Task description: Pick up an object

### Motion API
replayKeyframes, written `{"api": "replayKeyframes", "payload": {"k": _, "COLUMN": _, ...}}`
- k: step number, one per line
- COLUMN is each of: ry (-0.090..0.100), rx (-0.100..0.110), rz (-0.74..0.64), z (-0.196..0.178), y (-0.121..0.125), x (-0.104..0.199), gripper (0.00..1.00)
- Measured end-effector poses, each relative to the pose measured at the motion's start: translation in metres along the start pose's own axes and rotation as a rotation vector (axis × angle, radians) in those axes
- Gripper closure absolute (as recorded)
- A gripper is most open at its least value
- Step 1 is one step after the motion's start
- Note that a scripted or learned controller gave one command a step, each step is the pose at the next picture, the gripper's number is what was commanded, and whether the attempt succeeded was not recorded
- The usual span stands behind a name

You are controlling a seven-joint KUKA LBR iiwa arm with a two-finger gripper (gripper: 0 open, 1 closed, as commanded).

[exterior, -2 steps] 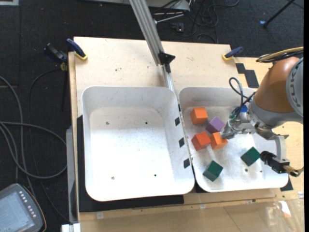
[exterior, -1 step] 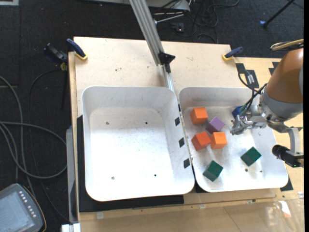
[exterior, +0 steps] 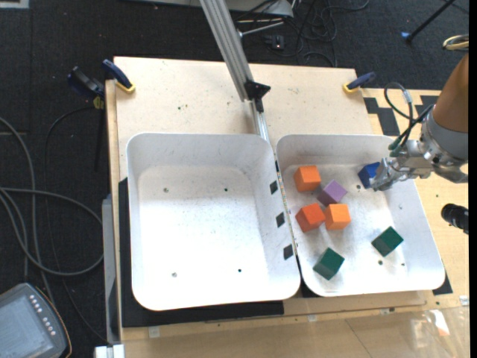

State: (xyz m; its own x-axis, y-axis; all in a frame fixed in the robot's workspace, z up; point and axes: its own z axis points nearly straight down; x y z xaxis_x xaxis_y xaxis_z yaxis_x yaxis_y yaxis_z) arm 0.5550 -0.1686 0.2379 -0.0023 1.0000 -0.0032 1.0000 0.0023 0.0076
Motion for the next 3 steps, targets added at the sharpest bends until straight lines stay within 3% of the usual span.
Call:
{"api": "replayKeyframes", "payload": {"k": 1, "ry": 0.002, "rx": 0.005, "rz": 0.000, "z": -0.007, "y": 0.001, "x": 0.000, "gripper": 1.00}}
{"api": "replayKeyframes", "payload": {"k": 3, "ry": 0.005, "rx": 0.009, "rz": -0.005, "z": 0.005, "y": 0.011, "x": 0.105, "gripper": 1.00}}
